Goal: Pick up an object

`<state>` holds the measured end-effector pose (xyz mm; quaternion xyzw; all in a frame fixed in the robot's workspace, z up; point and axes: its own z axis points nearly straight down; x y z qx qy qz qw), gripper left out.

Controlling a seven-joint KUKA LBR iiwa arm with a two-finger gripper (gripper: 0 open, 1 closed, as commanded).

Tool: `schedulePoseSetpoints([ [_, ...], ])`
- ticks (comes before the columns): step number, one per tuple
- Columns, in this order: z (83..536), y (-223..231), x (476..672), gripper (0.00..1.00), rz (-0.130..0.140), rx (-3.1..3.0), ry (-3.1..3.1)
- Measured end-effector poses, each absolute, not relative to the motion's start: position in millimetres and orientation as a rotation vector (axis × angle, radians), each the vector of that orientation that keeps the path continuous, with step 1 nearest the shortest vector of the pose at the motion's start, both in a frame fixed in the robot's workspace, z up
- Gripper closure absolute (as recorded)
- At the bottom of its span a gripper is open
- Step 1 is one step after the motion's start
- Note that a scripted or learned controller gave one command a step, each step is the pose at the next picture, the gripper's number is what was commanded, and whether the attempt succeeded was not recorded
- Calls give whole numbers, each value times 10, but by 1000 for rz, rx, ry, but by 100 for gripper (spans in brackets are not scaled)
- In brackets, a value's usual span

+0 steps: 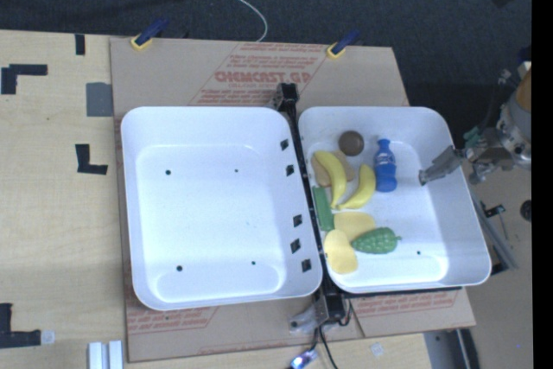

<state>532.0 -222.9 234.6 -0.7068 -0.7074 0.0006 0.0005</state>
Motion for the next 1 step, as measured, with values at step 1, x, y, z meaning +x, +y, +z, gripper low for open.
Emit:
schedulePoseSetpoints([
  [1, 770, -1668, 5127, 0, 4, -2212, -2219],
])
